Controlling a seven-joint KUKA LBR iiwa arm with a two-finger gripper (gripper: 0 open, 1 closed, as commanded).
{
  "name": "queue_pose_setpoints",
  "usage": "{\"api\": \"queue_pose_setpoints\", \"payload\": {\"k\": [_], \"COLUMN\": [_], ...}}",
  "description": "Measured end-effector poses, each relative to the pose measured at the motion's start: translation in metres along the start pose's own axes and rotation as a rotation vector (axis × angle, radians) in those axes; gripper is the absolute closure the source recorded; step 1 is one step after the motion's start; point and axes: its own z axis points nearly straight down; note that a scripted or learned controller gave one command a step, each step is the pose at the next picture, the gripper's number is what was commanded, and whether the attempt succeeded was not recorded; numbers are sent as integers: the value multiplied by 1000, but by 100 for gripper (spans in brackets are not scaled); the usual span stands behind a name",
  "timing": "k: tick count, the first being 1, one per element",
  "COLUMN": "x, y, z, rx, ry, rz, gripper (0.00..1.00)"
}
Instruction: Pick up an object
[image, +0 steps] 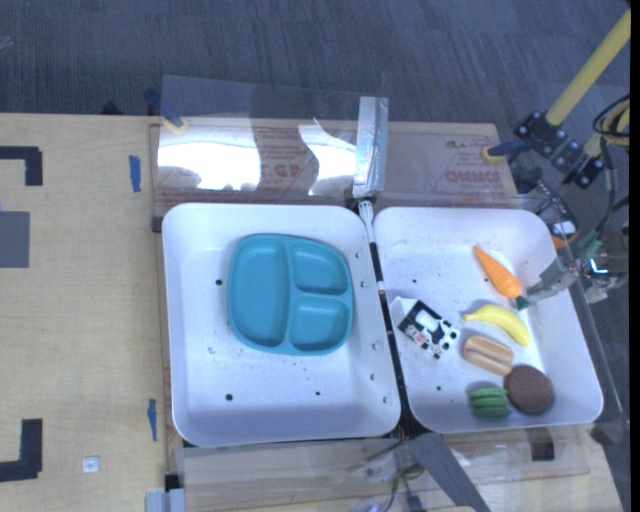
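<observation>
While gripper (535, 291) hovers at right bin's (440, 225) right edge, jaw state unreadable, nothing visibly held: carrot (497, 272) just beside, near that edge. Descend centred, straddle carrot across width, avoid banana (497, 321).

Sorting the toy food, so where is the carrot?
The carrot lies in the right bin, toward its far right side, just above the banana.
</observation>
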Motion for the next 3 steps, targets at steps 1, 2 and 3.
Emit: {"api": "queue_pose_setpoints", "payload": {"k": [1,2,3], "x": [-29,-29,-22], "y": [73,74,93], "z": [118,115,179], "rx": [6,0,-3], "ry": [1,1,8], "rz": [369,368,218], "gripper": [0,0,0]}}
